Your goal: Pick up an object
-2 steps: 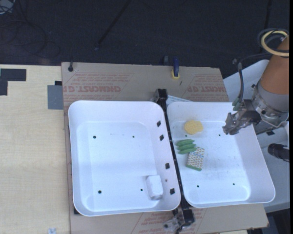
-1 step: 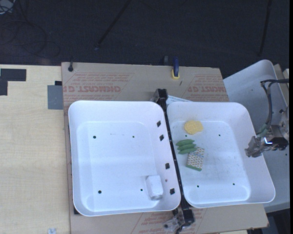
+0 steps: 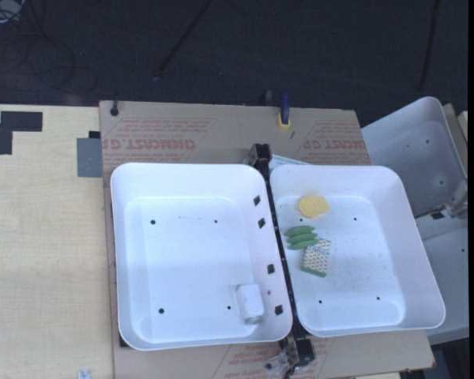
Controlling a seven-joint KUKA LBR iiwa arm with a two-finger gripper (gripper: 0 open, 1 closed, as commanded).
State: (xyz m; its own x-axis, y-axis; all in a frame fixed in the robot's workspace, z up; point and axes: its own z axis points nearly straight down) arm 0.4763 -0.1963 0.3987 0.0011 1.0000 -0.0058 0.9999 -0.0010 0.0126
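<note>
Frankly, being unable to tell the pincer's state, spread or pressed together. Finding candidates for picking in both bins.

Lying in the right bin [image 3: 415, 219], toward its inner wall: a yellow disc [image 3: 314, 205], a green pod-shaped piece [image 3: 300, 237] and a small checkered pad [image 3: 317, 257]. Resting almost against each other, pod and pad, with the disc just beyond them. Sitting apart in the left bin [image 3: 134, 212], close to its near inner corner: a white block [image 3: 250, 302].

Risking, probably, a double catch or a sideways shove when closing on pod or pad, owing to that crowding. Risking a slip off the disc, looking flat and low, with little to bite. Risking a missed aim on the white block, blending into the white floor, and a knock against the bin wall or the divider clips [image 3: 261, 223] nearby. Judging the disc or the block the cleaner targets, standing clearer of their neighbours.

Farther out, supporting both bins: a cardboard sheet [image 3: 182, 136], held at its far edge by a blue and yellow clamp [image 3: 284, 110], on a pale wooden bench [image 3: 39, 251].
</note>
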